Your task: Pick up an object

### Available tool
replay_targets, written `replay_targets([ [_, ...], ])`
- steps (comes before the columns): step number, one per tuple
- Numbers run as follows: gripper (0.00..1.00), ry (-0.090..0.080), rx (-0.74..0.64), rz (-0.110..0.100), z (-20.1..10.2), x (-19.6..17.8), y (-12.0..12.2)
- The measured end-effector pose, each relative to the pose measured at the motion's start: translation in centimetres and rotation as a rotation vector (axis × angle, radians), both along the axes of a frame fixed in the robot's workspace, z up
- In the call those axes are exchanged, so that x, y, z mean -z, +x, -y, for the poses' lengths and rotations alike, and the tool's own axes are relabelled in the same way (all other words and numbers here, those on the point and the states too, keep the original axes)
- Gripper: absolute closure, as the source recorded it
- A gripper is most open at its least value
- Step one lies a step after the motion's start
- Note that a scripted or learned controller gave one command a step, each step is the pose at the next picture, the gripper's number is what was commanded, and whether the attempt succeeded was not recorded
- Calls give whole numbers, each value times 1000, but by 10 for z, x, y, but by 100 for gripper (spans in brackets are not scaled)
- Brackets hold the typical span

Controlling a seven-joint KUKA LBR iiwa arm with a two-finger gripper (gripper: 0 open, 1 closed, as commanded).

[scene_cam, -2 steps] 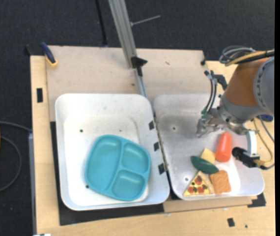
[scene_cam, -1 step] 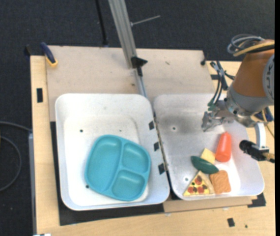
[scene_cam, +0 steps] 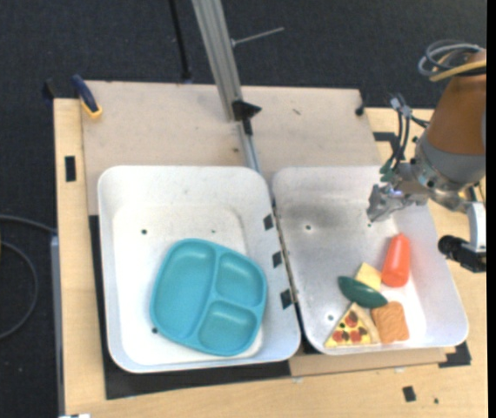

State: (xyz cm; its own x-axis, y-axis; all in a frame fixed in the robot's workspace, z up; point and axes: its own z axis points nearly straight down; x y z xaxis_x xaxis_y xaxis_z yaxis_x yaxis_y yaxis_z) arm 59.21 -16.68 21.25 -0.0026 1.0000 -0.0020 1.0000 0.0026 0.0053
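In the camera view, the arm is reaching in from the right, its gripper (scene_cam: 385, 200) hanging over the upper part of the right bin (scene_cam: 318, 233). Whether the claw is released or clenched I cannot tell — it is too small and dark against the bin floor — and nothing is showing in its grasp.

The candidates for picking are lying clustered in the right bin's lower right part: an orange carrot-shaped piece (scene_cam: 396, 260) just below the gripper, a yellow wedge (scene_cam: 368, 275) beside it, a dark green pod-like piece (scene_cam: 363, 292) touching the wedge, a brown bread-like piece (scene_cam: 392, 321), and a pizza slice (scene_cam: 351, 329) at the bin's near edge. The left bin (scene_cam: 126, 198) is bearing a teal divided tray (scene_cam: 210, 296).

Judging from this, the task is sitting at its start — nothing is lifted, every piece is resting on the bin floor. Left to do: descending onto one piece, closing, and raising it. The carrot-shaped piece is looking nearest.
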Motion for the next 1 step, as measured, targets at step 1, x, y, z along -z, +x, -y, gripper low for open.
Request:
replay_targets([
  [1, 100, 4, -5, -3, -60, -5, -6],
])
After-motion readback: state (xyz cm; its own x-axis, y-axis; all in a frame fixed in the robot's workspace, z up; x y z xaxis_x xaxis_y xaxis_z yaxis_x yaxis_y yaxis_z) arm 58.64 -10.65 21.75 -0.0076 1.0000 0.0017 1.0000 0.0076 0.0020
